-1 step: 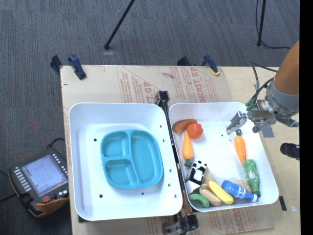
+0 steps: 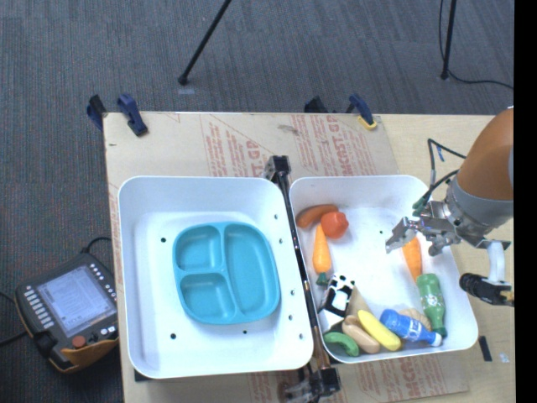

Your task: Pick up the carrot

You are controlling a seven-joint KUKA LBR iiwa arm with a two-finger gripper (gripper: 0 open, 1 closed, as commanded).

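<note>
A pendant (image 2: 67, 313) lies on the floor at far left, beside the bench (image 2: 252, 141). The left bin (image 2: 138, 225) holds a blue tray (image 2: 226, 273) with three compartments. In the right bin (image 2: 377, 193), going left to right: a sausage (image 2: 315, 214) and a red tomato (image 2: 334, 223) touching it at the far left corner; an orange carrot (image 2: 321, 248) lying just near of them, along the left wall; a black-and-white block (image 2: 339, 292); a near cluster of a green piece (image 2: 341, 342), a tan piece (image 2: 361, 334), a banana (image 2: 377, 329) and a blue bottle (image 2: 409, 326); a green bottle (image 2: 431, 302) by the right wall. A second orange piece, also carrot-like (image 2: 412, 259), lies just far of the green bottle, directly under the gripper (image 2: 417, 235). The arm (image 2: 491, 183) enters from the right, and the claw hangs low over this right-hand piece, its fingers spread wide to either side of the far end, with nothing seen clamped between them. Judged step: final approach to the grasp, not yet closed. The next move calls for lowering so the fingers straddle the orange body across its narrow width, then closing and lifting straight up; the green bottle touching or nearly touching the near end leaves little room, so a finger could land on it and spoil the grip.
</note>
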